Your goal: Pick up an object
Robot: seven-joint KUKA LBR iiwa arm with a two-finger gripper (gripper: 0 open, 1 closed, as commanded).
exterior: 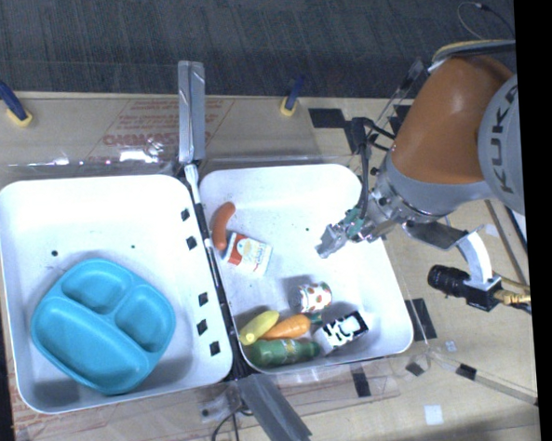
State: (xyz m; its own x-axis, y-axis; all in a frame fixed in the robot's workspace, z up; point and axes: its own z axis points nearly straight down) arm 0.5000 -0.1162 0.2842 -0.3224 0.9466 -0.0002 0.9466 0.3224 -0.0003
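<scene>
You had the hand (338, 237) hanging over the right bin (283, 182), near its right wall and above bare white floor. It was too small and blurred for me to tell whether it was spread or closed, and nothing showed inside it, so I judged the pick not yet made.

The likeliest targets sat apart from it. The red sausage (222, 226) lay near the left wall of that bin, long and smooth, tilted slightly from upright in the view. Just beside it, lower right, was a small white carton (249, 254) with orange print, lying flat and a little skewed. Both stood clear of other things, which made them the easier choices in my judgement.

The front cluster looked harder: a small printed can (314, 297), a black-and-white block (343, 328), an orange carrot (287, 328), a yellow banana (257, 324) and a green vegetable (282, 351) lay touching or nearly so along the front wall.

To do this step well, you would have wanted to travel left across the bin before descending, line the hand across the sausage's narrow width, not along its length, and come straight down so the tips straddled it. A rounded toy like that could roll, so closing near its middle seemed safest.

The left bin (88, 194) held 1 blue divided plate (103, 325), which lay well apart from the hand.
</scene>
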